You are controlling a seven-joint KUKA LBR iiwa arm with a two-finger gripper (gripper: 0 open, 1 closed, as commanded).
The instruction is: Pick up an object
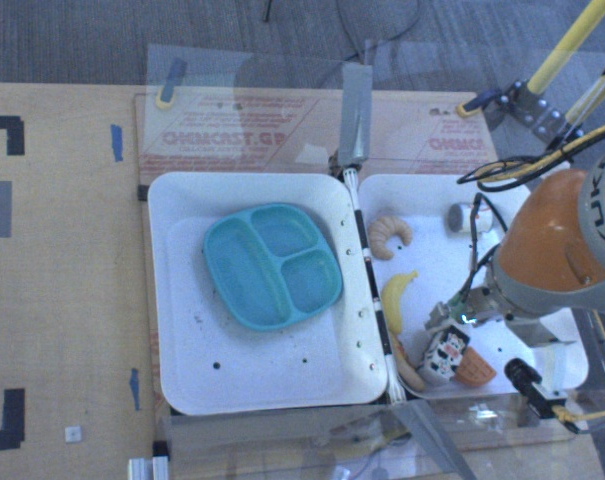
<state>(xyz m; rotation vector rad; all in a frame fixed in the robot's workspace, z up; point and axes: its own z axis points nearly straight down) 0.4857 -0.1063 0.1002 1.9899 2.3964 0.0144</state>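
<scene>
My gripper (pixel 448 318) hangs low over the right bin (pixel 432 193), near its front. Just in front of it lies a small black-and-white object (pixel 444 354), touching an orange piece (pixel 475 369). A yellow banana (pixel 396 299) lies to the gripper's left. A tan croissant (pixel 389 234) sits further back, by the bin's left wall. Beyond the gripper, a small grey cylinder (pixel 457 216) rests near the back. A tan, curved item (pixel 410 369) lies in the front left corner. Nothing shows between the fingers.
The left bin (pixel 182 368) holds a teal divided plate (pixel 272 265) lying flat near its middle. The two bins meet at a shared ridge (pixel 367 298). The grey and orange arm (pixel 552 253) covers the right bin's right side.
</scene>
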